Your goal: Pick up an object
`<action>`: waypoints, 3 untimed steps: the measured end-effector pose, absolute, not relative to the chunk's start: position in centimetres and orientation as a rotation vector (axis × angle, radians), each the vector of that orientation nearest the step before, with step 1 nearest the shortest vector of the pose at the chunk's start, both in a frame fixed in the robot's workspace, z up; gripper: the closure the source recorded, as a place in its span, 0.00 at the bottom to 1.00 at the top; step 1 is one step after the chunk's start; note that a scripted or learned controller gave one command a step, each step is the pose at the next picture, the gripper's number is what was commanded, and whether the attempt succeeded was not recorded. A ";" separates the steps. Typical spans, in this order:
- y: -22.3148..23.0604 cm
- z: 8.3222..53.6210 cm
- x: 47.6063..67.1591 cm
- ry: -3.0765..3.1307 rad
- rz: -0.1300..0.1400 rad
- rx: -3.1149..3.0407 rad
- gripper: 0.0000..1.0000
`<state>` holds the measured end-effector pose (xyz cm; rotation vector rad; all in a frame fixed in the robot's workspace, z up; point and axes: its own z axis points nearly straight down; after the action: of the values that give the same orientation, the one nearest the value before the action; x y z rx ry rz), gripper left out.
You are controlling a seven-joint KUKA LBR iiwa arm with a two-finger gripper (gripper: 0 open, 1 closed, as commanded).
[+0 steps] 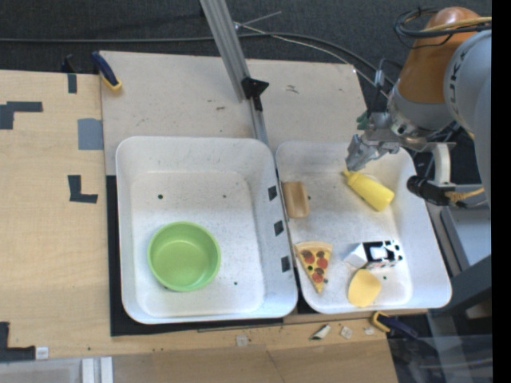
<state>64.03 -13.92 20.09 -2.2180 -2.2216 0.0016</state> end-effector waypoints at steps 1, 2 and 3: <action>-13.9 20.1 64.0 -2.222 0.002 -2.218 0.00; -13.9 15.0 63.0 -2.220 0.008 -2.217 0.00; -14.8 8.9 62.6 -2.218 0.010 -2.218 0.00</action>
<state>62.60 -14.78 8.87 -2.2181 -2.2184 0.0098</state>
